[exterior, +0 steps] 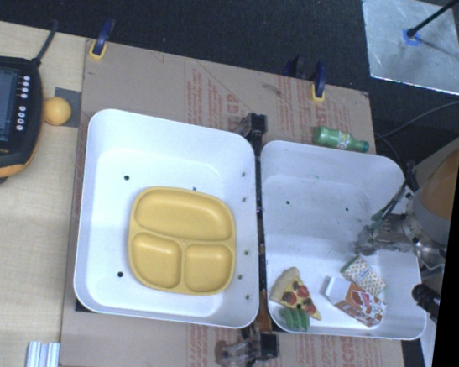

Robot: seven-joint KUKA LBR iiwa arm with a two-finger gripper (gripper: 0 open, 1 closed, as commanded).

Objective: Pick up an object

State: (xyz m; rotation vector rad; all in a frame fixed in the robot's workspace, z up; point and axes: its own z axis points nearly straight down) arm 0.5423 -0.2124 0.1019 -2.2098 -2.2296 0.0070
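We find the gripper (372, 238) low over the right bin (324, 171), near its right wall; whether its claw is wide or narrow we cannot tell. Just below it lies a patterned packet (363, 292), with a toy pizza slice (295, 296) at the bin's front edge. The left bin (118, 133) holds a yellow divided plate (182, 240). A green bottle (341, 139) lies behind the right bin.
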